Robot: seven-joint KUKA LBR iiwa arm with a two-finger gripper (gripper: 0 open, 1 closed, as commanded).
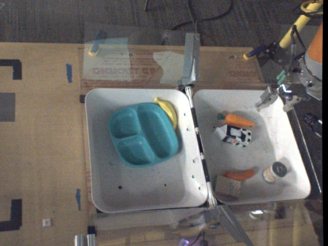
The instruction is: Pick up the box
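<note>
The box (237,136) is a small white carton with black and blue print, lying in the middle of the right bin (292,152). An orange carrot (239,120) lies right against its far side. My gripper (277,99) hangs over the bin's far right corner, up and to the right of the box and well apart from it. Its two fingers (263,101) are spread open and hold nothing.
Near the right bin's front lie an orange sausage-shaped piece (240,175), a tan sponge-like block (228,186) and a small round jar (275,171). The left bin (102,178) holds a teal divided plate (143,134) with a yellow banana (168,109) at its far edge.
</note>
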